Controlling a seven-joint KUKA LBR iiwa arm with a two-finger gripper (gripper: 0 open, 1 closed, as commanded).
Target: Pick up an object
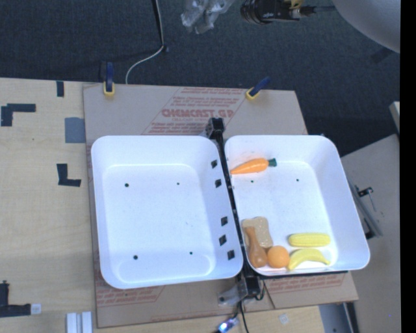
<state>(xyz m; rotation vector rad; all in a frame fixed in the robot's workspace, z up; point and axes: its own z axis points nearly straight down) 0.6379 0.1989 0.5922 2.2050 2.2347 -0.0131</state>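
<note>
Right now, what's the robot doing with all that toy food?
Nothing is being held yet. The tool hangs high above the far edge of the bench, blurry and away from both bins. The toy food all sits in the right bin: a carrot near the far wall, and a bread piece, a brown item, an orange and two bananas at the near edge. The left bin sits beside it.

The pincer [203, 14] is blurred and cropped at the top edge.
</note>
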